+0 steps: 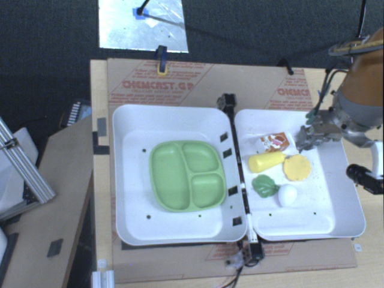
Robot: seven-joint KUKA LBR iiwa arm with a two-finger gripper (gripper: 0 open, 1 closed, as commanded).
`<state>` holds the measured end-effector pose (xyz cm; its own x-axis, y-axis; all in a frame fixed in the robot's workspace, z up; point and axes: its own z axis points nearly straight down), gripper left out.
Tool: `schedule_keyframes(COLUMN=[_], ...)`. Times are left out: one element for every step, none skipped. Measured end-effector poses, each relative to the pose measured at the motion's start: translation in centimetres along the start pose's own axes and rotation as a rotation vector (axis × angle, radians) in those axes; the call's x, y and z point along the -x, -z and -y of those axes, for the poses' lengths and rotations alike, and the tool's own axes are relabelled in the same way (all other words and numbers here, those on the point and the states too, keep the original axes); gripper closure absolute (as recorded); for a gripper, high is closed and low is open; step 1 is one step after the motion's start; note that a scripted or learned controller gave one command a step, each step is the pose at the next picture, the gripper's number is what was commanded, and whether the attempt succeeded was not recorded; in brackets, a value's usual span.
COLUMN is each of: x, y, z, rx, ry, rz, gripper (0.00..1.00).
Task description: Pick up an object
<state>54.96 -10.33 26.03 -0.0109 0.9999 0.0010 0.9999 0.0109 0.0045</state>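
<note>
A pale green divided plastic plate [185, 176] is held in the left shallow white bin [129, 131]. In the right shallow white bin [336, 221] are grouped a red-and-white packet [275, 141], a yellow cylinder [266, 161], a yellow round disc [297, 168], a green leafy piece [264, 186] and a white egg-shaped object [288, 195]. The grey arm's gripper [307, 138] is seen just beside the packet; whether its jaws are parted or closed cannot be told, being dark and blurred.

The arm [360, 83] reached in from the right, its orange band [365, 80] sitting high above the grey wrist [351, 117]. The wrist bent down and leftward, and the gripper [305, 138] hung low near the back edge of the right bin [342, 221]. Its dark fingers were too blurred to read.
</note>
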Motion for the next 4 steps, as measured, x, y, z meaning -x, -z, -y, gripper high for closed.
schedule_keyframes(x=[-4.2,-9.2,-14.4,-20.3], y=[-1.2,-2.1,-3.5,-2.8], z=[-1.5,-4.6,-6.7,-8.5], rx=[-0.002,0.0,-0.001,0.0], ry=[-0.003,-0.002,-0.001,-0.001], rz=[0.001,0.001,0.0,-0.002], gripper=[1.0,1.0,1.0,1.0])
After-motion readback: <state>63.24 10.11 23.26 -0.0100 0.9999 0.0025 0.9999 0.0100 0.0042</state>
